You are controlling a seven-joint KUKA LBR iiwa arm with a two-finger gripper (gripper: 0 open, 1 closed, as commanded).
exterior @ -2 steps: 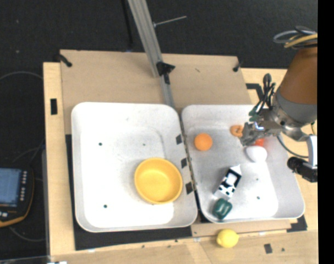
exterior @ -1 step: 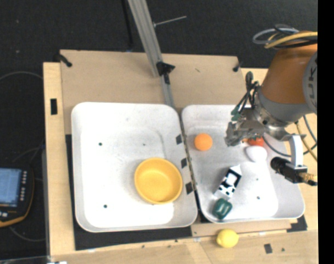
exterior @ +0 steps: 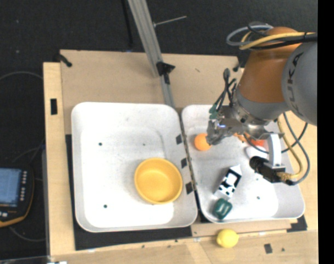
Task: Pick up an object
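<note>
In the camera view, the gripper [exterior: 215, 133] hangs over the upper left part of the right bin [exterior: 288, 202], right of the frame's centre, below the grey arm [exterior: 301, 81] with its orange band that comes in from the upper right. The nearest candidate for the pick is the small orange ball [exterior: 201, 142], which lies in that bin close to its left wall, just left of and slightly below the gripper tips, touching or almost touching them as seen from this slant. Being round, it has no long axis to line up with, so the coming move seems to turn only on a short shift toward the frame's left and a drop. Whether the fingers are apart or together I cannot tell: the tips are dark, small and merge with the wrist hardware above them, and nothing is clearly seen between them, so I judge that no object is held yet. Other things in the right bin lie lower in the frame, well apart from the gripper: a black and white block [exterior: 229, 182] and a green object [exterior: 222, 208]. A yellow bowl [exterior: 158, 180] sits in the left bin [exterior: 100, 125], and a yellow ball [exterior: 227, 238] rests on the desk [exterior: 100, 73] below the right bin.
</note>
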